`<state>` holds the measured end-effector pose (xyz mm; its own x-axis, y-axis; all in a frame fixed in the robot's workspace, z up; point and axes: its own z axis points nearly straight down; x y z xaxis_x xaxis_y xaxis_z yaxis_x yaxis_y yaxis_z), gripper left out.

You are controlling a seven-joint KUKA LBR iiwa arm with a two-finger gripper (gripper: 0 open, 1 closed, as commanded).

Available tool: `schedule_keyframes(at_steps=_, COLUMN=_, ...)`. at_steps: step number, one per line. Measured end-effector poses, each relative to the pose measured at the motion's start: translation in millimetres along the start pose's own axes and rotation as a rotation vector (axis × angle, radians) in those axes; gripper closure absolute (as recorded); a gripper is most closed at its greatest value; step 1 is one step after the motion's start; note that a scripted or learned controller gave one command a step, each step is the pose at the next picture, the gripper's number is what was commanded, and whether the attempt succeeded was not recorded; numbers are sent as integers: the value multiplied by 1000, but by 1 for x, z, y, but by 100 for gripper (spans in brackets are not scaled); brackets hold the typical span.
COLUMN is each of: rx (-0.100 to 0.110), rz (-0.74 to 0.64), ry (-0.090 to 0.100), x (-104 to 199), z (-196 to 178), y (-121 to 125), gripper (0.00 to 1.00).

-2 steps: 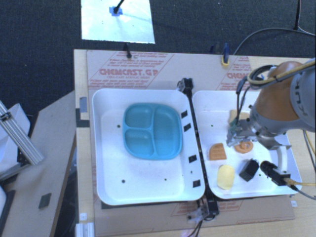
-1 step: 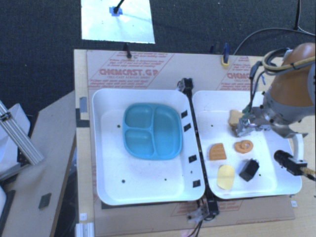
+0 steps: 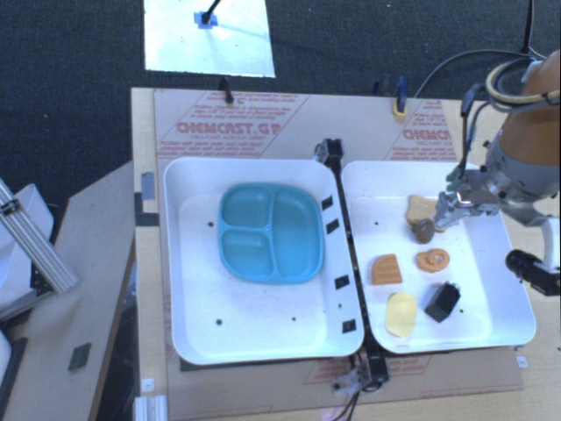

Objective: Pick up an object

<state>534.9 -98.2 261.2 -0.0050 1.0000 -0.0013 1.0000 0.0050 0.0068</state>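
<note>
Brownish lump [image 3: 423, 230] on the floor of the right bin [image 3: 480, 281], toward its far half, lies just at the tip of your gripper [image 3: 447, 209], which hangs low over the bin's far right part. You cannot tell from this slant whether the pincer is apart or together, nor whether it touches the lump, and nothing can be seen clamped in it. Behind the lump and touching it sits a tan piece [image 3: 419, 206], also just beside the gripper on its left. The grey arm [image 3: 526, 143] reaches in from the right, its orange band above the wrist and cables looped over its top. Nearer to you than the lump, an orange disc [image 3: 432, 260] lies flat, close to it but apart. To the disc's left is an orange-brown square [image 3: 386, 270]. Toward the near rim, a black block [image 3: 443, 302] lies tilted at the right and a yellow oblong [image 3: 401, 314] at the left, near each other without touching. Across the dividing rims, which carry a row of small black clips [image 3: 342, 281], the left bin [image 3: 197, 310] holds a blue divided plate [image 3: 269, 233] right way up near its middle. Both bins rest on a lettered sheet [image 3: 263, 117] that covers the bench
</note>
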Motion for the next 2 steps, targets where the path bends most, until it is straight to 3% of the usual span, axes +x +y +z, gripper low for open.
schedule_keyframes(at_steps=2, rx=6, rz=-3, ry=2, x=97, z=31, y=12, gripper=100)
